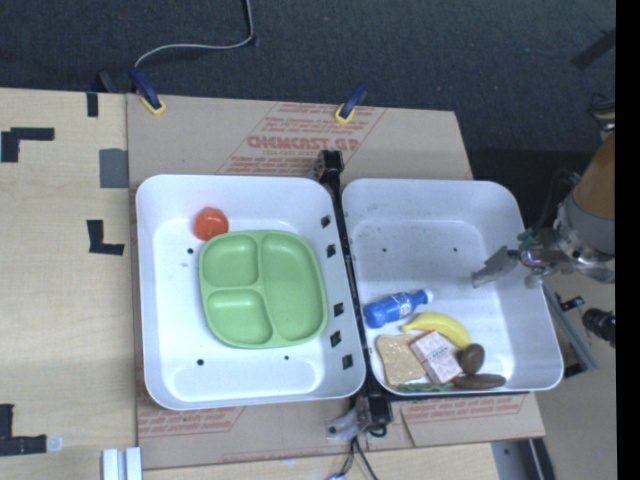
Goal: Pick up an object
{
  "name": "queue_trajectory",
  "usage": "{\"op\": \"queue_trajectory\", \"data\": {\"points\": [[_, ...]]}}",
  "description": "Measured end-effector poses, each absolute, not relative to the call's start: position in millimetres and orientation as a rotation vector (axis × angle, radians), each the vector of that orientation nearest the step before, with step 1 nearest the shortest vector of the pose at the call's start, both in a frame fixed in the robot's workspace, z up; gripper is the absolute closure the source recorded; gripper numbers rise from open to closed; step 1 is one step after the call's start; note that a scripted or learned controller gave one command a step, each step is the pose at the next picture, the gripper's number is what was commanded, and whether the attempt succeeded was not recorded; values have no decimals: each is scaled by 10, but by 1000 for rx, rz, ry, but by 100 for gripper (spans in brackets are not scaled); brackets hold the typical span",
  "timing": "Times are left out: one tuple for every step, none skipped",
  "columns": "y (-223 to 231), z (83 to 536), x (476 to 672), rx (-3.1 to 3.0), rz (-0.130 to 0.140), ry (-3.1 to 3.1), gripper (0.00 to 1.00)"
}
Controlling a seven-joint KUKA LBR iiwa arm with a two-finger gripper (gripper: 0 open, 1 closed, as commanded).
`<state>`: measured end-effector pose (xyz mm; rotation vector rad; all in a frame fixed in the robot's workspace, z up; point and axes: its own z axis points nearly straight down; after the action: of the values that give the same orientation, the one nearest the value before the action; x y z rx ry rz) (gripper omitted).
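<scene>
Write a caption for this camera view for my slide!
Gripper hovers over the right bin, above bottle and banana.

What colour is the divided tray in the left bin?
Light green; the divided tray shows plainly in the camera view.

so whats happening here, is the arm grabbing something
Not yet. The gripper hangs over the right side of the right bin with nothing between its fingers. The blue bottle, banana and snack packets lie untouched in that bin's near corner. The left bin holds a green divided plate and a red ball.
</scene>
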<state>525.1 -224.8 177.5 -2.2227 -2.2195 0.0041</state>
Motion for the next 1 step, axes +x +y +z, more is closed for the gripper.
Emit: {"op": "queue_trajectory", "data": {"points": [[-1291,910,5250,-2221,1,-2221,0]]}}
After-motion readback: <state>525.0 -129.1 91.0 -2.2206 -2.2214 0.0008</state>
